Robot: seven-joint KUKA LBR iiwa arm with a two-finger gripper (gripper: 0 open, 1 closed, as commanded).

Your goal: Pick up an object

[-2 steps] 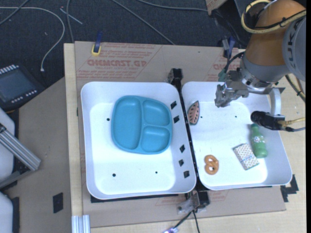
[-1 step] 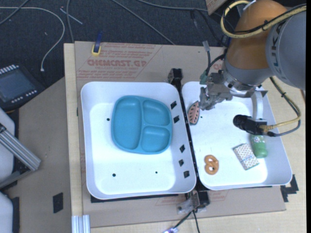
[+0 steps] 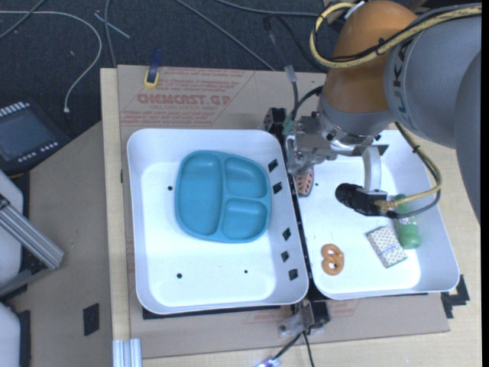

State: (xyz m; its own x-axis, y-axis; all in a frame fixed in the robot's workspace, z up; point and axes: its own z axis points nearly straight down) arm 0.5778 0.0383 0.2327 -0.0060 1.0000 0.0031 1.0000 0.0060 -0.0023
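Reaching in from the right of the view, the grey arm (image 3: 435, 60) bends down over the tabletop (image 3: 114, 205), its orange band (image 3: 367, 37) uppermost and the wrist pointing steeply downward. The claw (image 3: 304, 168) hangs just past the right edge of the blue divided plate (image 3: 223, 197), at the seam where the two white bins meet, on the side of the right bin (image 3: 428, 266). Whether the claw is spread or pressed together cannot be told (the wrist housing covers it from above).

A small speckled brown piece (image 3: 306, 183) shows directly under the claw's tip, also just right of the plate and about level with the plate's middle. It seems to touch the claw, but the view does not settle whether the claw grips it or whether it rests on the bin floor.

The plate itself lies flat in the left bin (image 3: 153, 281), towards that bin's upper part, with its three compartments facing up. Further right of the plate and lower in the view, a pretzel (image 3: 332, 258) lies on the right bin's floor, well apart from the claw. Further still from the plate, a small packet with a blue-and-white pattern (image 3: 386, 245) lies tilted, and a green object (image 3: 409, 234) sits just beside its far corner.
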